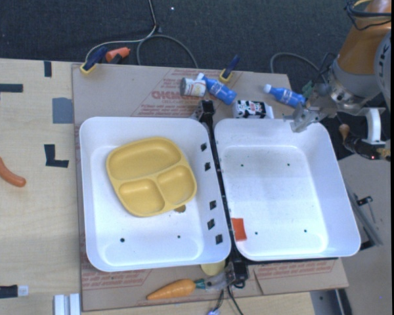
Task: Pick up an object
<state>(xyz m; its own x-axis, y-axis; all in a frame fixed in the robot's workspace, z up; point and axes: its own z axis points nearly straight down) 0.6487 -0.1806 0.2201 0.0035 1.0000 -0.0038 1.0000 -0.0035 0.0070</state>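
My gripper [302, 121] hangs over the far right corner of the right bin [282, 176], just above its rim, with nothing visibly in it. A small orange-red block [238, 228] lies in the right bin near its front left corner. In the left bin [95, 202] rests a yellow divided plate [151, 174], and a small brown thing [179, 209] peeks out from under its front edge. The grey arm with its orange band [364, 38] comes in from the upper right.
Behind the bins lie a small can [192, 86], two blue bottles [220, 89] [284, 96] and a black-and-white carton [253, 109]. A carrot [173, 289] lies in front of the bins. A sausage [8, 171] lies on the bench at far left.
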